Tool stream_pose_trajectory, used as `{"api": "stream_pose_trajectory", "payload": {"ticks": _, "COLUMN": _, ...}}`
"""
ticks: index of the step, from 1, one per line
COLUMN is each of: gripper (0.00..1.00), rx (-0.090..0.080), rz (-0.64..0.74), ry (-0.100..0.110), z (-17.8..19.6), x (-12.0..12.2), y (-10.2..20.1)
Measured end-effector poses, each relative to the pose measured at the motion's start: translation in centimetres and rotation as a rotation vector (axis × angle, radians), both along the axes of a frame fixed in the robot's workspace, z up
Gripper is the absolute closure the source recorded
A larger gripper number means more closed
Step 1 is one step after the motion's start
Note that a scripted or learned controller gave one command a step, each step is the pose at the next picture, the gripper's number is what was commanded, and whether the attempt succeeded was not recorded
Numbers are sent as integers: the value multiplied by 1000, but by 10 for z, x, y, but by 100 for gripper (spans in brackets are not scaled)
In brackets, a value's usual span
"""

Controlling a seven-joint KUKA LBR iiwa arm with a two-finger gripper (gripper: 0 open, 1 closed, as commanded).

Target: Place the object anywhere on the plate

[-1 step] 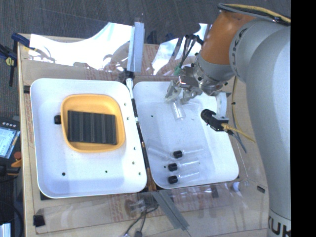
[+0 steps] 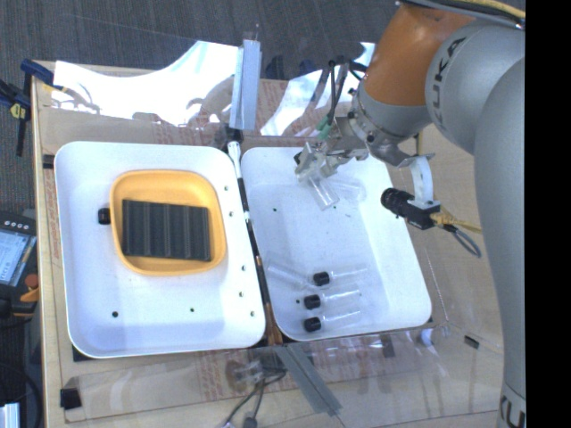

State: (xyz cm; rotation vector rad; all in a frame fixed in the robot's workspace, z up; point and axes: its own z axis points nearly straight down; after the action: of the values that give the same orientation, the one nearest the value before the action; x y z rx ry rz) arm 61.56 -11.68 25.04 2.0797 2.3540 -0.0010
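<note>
The arm (image 2: 464, 69), grey with an orange band, is reaching in over the right bin (image 2: 406, 266), and its gripper (image 2: 319, 169) is hovering above that bin's far end. Its fingers look clear and thin; how far apart they are standing, and whether anything is between them, I cannot tell.

Three clear tubes with black caps are lying at the bin's near end: one tube (image 2: 299, 277) farthest from the front rim, a second tube (image 2: 335, 300) below it, a third tube (image 2: 330, 320) nearest the rim. Each is lying flat, long axis roughly across the bin. They are sitting close together.

Left of this bin, the left bin (image 2: 85, 310) is holding a yellow plate (image 2: 165, 190), a rounded rectangle, smooth-rimmed, with a dark ribbed block (image 2: 168, 228) resting on its middle.
</note>
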Motion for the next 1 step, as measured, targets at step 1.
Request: {"api": "stream_pose_trajectory", "payload": {"ticks": 1, "gripper": 100, "rx": 1, "rz": 93, "ry": 5, "z": -78, "x": -21, "y": 0}}
